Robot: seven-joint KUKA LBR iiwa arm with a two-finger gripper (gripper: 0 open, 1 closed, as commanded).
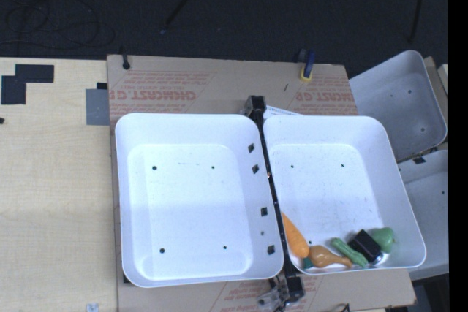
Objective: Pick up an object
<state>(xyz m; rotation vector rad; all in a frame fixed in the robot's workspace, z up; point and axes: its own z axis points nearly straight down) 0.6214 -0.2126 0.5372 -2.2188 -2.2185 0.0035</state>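
Several small objects lie bunched along the near edge of the right bin (380, 135). An orange carrot-shaped piece (294, 235) lies against the bin's left wall. Beside it rests a tan-orange piece (327, 256). A green elongated piece (348, 250) lies next to a black block (365, 245). A rounded green object (383, 237) sits at the right end of the group.
The left bin (124, 157) stands beside the right one, joined by a black divider with clamps (265, 179). Both rest on a cardboard sheet (219, 84) on a wooden bench. A grey metal plate (402, 99) lies at the right.
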